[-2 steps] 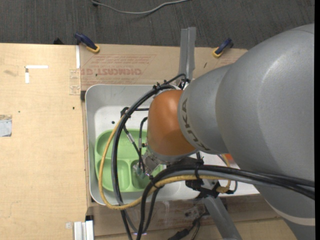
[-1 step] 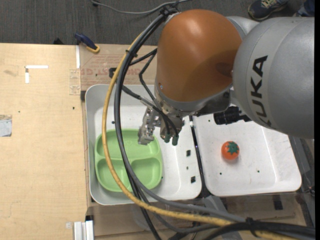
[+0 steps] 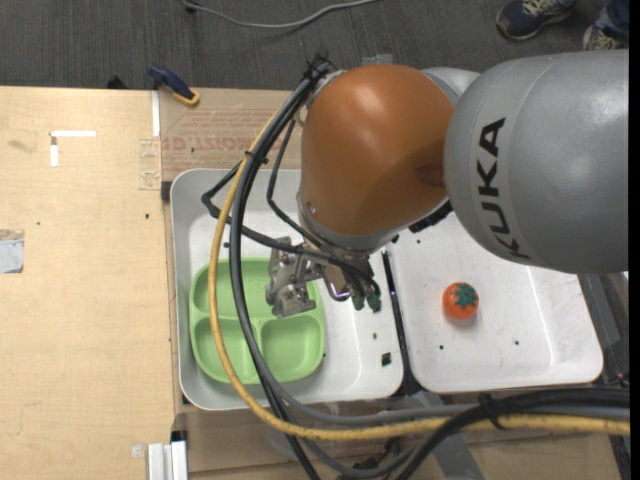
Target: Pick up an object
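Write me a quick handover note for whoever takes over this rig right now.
End effector: low over the green divided tray in the left bin; nothing seen held.
Things: the tray lies in the left bin; an orange tomato-like toy sits in the right bin, apart from the arm.
Done: no pick visible yet.
Left: grasp an object and lift it.

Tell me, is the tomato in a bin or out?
In. The tomato lies on the floor of the right bin, apart from the walls.
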`<state>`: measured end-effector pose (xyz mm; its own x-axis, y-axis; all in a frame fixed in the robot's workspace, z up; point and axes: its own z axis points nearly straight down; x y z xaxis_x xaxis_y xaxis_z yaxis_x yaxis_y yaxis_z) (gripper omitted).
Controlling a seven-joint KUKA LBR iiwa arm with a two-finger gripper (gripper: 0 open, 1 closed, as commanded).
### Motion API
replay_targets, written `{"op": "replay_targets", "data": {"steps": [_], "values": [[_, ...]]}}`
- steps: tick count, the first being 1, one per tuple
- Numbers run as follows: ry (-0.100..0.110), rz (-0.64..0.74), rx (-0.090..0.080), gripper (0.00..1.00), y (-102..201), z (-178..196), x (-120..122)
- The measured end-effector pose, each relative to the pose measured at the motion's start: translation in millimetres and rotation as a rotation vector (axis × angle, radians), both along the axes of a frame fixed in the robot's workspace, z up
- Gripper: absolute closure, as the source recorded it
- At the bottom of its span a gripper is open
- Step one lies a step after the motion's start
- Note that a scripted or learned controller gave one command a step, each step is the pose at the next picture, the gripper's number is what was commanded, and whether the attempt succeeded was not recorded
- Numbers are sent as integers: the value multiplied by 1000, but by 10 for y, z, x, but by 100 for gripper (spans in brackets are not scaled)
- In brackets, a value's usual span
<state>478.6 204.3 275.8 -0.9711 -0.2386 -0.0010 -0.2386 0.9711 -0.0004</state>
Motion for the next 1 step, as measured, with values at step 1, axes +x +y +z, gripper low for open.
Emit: {"op": "replay_targets", "data": {"steps": [1], "values": [[-3,558,1,100,-191,15,218]]}}
